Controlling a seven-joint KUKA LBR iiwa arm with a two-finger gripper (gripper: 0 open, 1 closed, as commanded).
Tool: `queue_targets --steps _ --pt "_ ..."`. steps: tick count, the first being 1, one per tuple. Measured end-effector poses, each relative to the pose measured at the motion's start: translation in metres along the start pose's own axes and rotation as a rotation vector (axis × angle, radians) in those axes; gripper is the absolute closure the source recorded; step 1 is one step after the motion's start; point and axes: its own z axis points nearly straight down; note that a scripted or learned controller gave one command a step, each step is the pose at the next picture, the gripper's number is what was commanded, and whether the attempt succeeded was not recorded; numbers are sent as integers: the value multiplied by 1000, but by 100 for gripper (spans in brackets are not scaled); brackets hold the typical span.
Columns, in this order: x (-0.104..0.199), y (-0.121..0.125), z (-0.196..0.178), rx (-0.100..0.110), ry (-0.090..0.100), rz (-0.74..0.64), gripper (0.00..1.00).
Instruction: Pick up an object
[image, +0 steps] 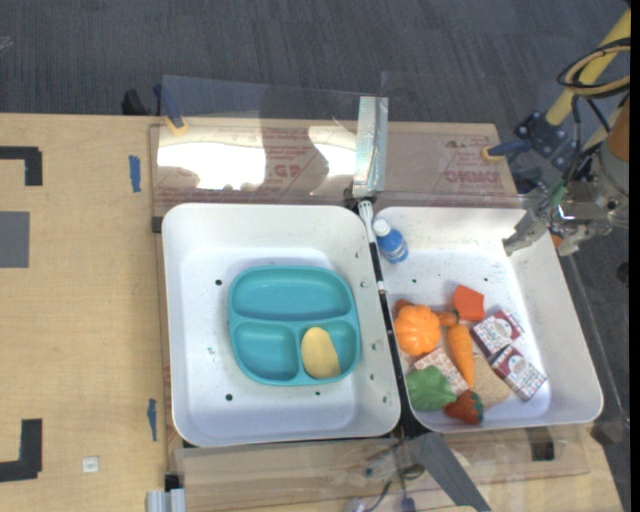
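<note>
Grey carpet is seen at the top, and below it a pale wooden bench (70, 330) is viewed from above at a slant. Two shallow white bins are set side by side on it, touching along their inner edges.

Inside the left bin (190, 250) a teal divided plate (290, 295) is laid flat. A yellow potato-shaped toy (320, 353) is placed in the plate's lower right compartment.

Inside the right bin (575, 350) a cluster of toy food is gathered in the lower half. An orange pumpkin (417, 328) is found at the cluster's left, with a carrot (460, 350) just beside it on the right. A small orange block (468, 302) is seen above the carrot. Two red and white cartons (508, 355) are laid at the right of the cluster. A green vegetable (430, 390) and a red strawberry (464, 407) are seen at the bottom, touching each other. A small bottle with a blue label (389, 243) is lying apart, near the bin's upper left corner.

At the right edge, the gripper (530, 228) is seen over the upper right rim of the right bin, well apart from the toy cluster. Whether it is open or closed cannot be told; nothing can be seen held in it.
</note>
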Motion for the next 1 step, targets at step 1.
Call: queue_targets --steps 1 --pt "40 1 142 -5 -2 -155 0"
